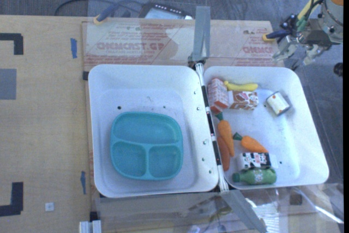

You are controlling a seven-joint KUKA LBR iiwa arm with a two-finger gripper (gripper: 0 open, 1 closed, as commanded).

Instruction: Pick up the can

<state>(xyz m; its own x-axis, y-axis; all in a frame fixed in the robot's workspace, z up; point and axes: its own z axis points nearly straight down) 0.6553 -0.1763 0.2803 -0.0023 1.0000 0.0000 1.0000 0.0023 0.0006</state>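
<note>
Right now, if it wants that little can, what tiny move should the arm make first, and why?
Probably swing the claw toward the camera and slightly left, to hover above the can. The claw sits beyond the right bin's far rim, and the can lies on its side inside, apart from the other items.

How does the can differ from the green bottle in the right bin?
The can is silver-grey and short; the green bottle is green and longer. The can lies near the bin's far right side, apart from other items; the bottle lies at the near edge, touching a black-and-white carton. Both lie on their sides in the right bin.
</note>
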